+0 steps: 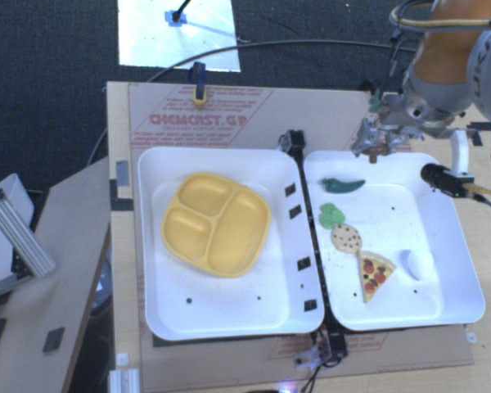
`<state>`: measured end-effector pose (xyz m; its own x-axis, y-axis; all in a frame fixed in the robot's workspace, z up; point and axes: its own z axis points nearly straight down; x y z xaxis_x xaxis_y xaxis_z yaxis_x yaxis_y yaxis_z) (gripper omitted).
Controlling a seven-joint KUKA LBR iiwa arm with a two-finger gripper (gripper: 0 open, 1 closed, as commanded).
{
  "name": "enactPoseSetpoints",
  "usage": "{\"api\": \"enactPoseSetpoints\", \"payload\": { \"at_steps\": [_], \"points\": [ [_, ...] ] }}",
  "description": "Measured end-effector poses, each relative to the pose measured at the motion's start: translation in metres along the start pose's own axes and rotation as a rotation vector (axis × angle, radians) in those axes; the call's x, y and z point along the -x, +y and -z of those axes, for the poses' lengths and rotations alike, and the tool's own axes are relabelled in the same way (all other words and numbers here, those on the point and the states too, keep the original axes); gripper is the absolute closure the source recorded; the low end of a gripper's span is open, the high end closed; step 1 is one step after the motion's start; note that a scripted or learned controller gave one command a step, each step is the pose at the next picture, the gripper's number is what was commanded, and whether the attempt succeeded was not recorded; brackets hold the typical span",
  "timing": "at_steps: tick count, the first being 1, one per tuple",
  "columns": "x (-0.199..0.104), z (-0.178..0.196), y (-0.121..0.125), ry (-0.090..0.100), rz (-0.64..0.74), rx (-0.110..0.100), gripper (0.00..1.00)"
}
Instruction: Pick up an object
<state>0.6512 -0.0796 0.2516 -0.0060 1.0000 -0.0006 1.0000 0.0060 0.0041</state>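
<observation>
The right bin [442, 301] holds a dark green pepper-like piece [342, 185] near its far edge, a light green leafy piece [331, 214], a tan spotted cookie [345, 237], a pizza slice [374, 273] and a small white piece [415, 262]. My gripper [375, 146] hangs above the far rim of the right bin, up and to the right of the dark green piece, with nothing visibly between its fingers. How far apart the fingers stand is too small to make out.
A yellow three-compartment plate [216, 223] lies in the left bin [172, 301]. A black divider strip [307, 236] runs between the bins. A blue and yellow clamp [199, 83] sits on the cardboard behind the left bin.
</observation>
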Motion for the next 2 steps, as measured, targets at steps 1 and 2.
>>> {"api": "enactPoseSetpoints", "payload": {
  "at_steps": [1, 2],
  "points": [
    [-0.045, -0.016, -0.028, 0.002, 0.002, -0.010, 1.00],
    [-0.094, -0.018, -0.041, 0.001, 0.003, -0.008, 1.00]
  ]
}}
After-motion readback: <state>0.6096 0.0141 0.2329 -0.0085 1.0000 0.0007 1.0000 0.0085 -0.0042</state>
